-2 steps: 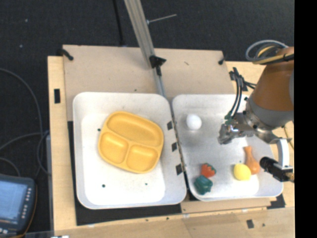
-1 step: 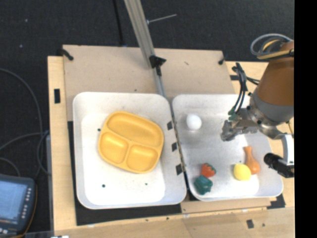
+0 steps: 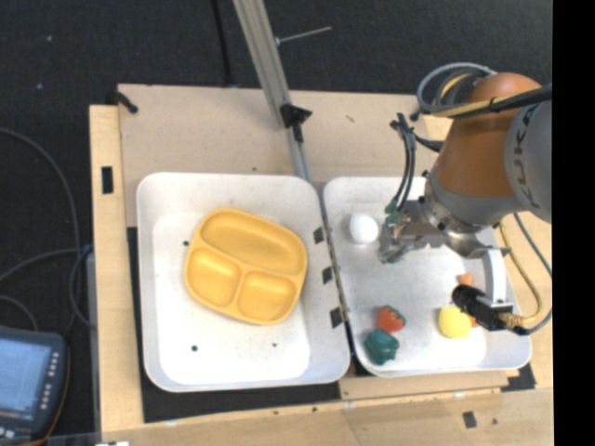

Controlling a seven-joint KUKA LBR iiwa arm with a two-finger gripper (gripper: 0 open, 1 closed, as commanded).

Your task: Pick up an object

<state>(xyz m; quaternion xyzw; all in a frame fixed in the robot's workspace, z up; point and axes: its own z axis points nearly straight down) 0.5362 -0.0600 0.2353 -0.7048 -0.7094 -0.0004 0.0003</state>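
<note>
Robot lab, bench [image 3: 223,137] (plywood), aluminium mast [image 3: 265,49]

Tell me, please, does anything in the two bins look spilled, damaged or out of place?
Nothing stands out. The yellow plate lies flat in the left bin, and the white ball, red toy, green toy and yellow toy sit loose in the right bin.

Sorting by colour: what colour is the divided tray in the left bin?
Yellow-orange tray, seen in the camera view.

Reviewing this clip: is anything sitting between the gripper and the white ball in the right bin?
Nothing visible does. The gripper is in the right bin, just right of the white ball, with bare bin floor between them. The red object, green object and yellow object lie nearer the camera.
</note>
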